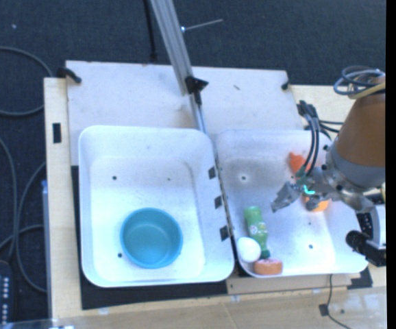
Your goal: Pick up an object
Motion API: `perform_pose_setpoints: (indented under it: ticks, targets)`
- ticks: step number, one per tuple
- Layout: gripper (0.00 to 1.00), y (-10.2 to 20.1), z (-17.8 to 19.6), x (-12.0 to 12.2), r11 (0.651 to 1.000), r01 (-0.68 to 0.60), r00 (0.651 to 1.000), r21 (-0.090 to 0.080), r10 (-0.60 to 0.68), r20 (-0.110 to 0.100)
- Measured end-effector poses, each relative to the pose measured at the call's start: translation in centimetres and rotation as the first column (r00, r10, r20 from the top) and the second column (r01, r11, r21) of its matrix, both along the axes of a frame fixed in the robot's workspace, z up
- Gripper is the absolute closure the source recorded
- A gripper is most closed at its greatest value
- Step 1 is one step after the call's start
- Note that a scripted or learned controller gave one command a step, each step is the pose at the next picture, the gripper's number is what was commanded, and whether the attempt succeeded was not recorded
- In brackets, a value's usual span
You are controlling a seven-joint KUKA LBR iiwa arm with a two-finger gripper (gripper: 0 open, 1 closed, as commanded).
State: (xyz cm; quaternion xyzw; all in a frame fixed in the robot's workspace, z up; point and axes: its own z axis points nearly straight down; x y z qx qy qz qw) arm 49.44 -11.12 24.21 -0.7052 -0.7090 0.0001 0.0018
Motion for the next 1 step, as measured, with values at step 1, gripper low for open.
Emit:
perform_pose_setpoints:
  ticks: [1]
  targets:
    - [0.00, 0.00, 0.11, 0.05, 1.000, 0.000, 1.000, 0.000, 0.000, 0.002]
